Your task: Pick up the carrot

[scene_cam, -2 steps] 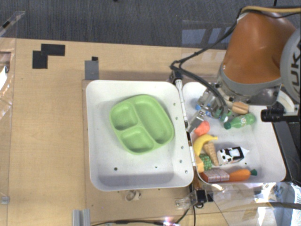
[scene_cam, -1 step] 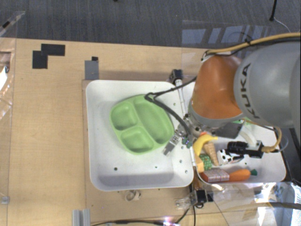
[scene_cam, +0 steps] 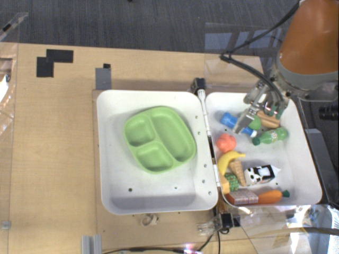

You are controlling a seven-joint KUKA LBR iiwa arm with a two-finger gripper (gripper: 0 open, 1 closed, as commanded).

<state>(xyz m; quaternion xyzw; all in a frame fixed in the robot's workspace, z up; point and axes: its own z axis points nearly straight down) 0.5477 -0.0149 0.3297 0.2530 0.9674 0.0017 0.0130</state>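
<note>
The carrot (scene_cam: pixel 269 196) is orange with a green stalk end. It lies flat along the front wall of the right bin (scene_cam: pixel 310 165), next to a red-brown box (scene_cam: pixel 242 197). My gripper (scene_cam: pixel 253 116) hangs over the back of that bin, well away from the carrot, above a blue bottle (scene_cam: pixel 229 119) and a green bottle (scene_cam: pixel 271 136). Nothing is seen lifted in it.
Also in the right bin are a brown hot-dog-like toy (scene_cam: pixel 269 121), a red-orange fruit (scene_cam: pixel 226 142), a banana (scene_cam: pixel 229 160), a tan cone (scene_cam: pixel 237 172) and a cow-patterned carton (scene_cam: pixel 260 174). The left bin (scene_cam: pixel 111 157) holds a green divided plate (scene_cam: pixel 159 139).
</note>
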